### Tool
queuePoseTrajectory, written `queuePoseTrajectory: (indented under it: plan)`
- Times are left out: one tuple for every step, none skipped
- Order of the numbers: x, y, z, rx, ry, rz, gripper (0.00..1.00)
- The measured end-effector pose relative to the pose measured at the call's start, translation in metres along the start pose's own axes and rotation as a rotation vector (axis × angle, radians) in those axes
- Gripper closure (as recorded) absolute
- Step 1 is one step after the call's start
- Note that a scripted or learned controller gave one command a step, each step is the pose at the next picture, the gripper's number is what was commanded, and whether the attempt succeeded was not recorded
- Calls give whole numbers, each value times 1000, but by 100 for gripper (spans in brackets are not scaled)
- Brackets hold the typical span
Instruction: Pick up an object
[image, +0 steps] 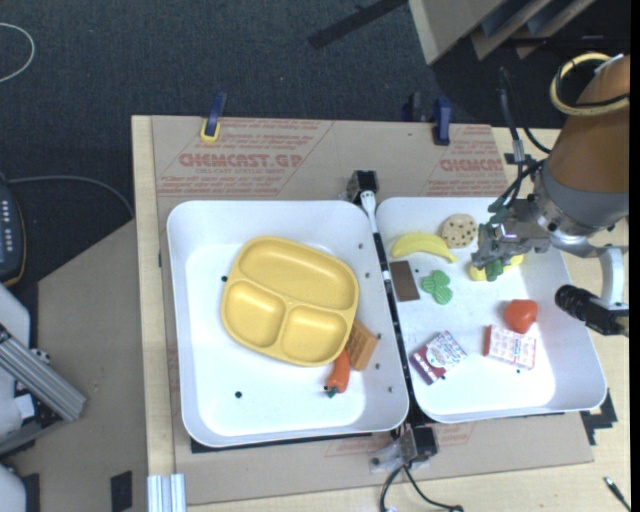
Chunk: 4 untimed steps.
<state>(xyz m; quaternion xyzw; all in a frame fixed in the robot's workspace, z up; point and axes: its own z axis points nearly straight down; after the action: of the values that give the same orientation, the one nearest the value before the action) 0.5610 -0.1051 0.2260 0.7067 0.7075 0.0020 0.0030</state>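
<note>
1. Grey and orange, the arm (590, 130) reaches in at 3 o'clock of the camera view, and its gripper (497, 250) sits low over the upper part of the right bin (580, 370).
2. Whether the claw is clenched or released cannot be told; a small yellow object (497, 268) lies right under it, partly hidden, and a grasp cannot be confirmed.
3. At 9 o'clock of the gripper lies a banana (422, 246), with a round cookie (459, 230) at about 10 o'clock, just beside the banana's tip.
4. Below the banana sit a brown block (404, 281) by the bin's left wall and a green toy (437, 288) next to it.
5. Toward 6 o'clock of the gripper sits a red piece (520, 315), touching a red-and-white packet (511, 348); a second packet (438, 357) lies at 7 o'clock.
6. In the left bin (200, 400), a yellow divided plate (289, 300) fills the middle, with a carrot (339, 374) and a tan cracker (361, 347) at its 4 o'clock edge.
</note>
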Motion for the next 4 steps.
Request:
queuePoseTrajectory:
  plan:
    - [0, 0, 1, 5, 1, 0, 100]
    - [40, 27, -5, 3, 2, -4, 100]
    - [96, 59, -1, 3, 3, -6, 100]
    - [143, 70, -1, 4, 2, -4, 100]
